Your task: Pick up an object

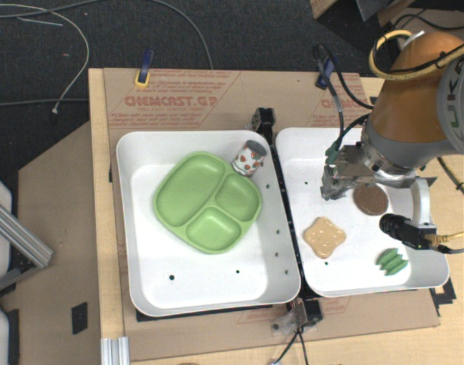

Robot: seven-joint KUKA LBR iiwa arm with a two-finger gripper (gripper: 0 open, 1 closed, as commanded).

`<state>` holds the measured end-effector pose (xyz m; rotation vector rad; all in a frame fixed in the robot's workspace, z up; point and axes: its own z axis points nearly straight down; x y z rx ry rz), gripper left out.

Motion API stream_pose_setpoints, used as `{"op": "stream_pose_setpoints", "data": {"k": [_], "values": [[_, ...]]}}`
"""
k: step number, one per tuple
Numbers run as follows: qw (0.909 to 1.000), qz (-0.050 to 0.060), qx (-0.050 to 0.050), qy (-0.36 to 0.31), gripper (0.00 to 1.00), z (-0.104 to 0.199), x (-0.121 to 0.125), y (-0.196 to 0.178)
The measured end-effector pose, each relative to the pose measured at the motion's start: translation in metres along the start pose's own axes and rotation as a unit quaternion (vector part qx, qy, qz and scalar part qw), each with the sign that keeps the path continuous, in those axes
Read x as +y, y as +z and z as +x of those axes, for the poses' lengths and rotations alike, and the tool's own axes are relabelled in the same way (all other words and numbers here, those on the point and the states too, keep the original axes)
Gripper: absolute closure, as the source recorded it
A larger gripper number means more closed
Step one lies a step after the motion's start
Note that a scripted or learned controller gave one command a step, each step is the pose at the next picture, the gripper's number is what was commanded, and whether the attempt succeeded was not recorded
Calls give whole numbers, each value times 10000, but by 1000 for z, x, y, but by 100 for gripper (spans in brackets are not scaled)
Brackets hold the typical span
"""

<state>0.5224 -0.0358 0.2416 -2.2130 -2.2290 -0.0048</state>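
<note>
From the camera above the table [103,204], two white bins sit side by side. The left bin [141,280] carries a green divided plate [208,201], and a small red-and-white cup [249,158] lies tipped at the plate's 1 o'clock, touching its rim.

The right bin [308,150] carries three small things. A tan waffle-shaped cookie [324,236] lies near the bin's middle. A brown round disc [370,200] sits at the cookie's 1 o'clock, and a green leafy piece [392,261] lies at the cookie's 4 o'clock, near the bin's front right corner.

The hand [333,185] hangs over the right bin, with the arm's orange band above it. How far it is open I cannot tell. The brown disc lies just beside the hand at its 3 o'clock; the cookie lies near, at its 6 o'clock.
</note>
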Motion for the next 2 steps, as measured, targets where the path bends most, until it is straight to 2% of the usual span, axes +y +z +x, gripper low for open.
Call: {"op": "stream_pose_setpoints", "data": {"k": [1,2], "values": [[10000,3,-1,0,100,53,5,-7],[10000,24,-2,8,100,101,12,10]]}}
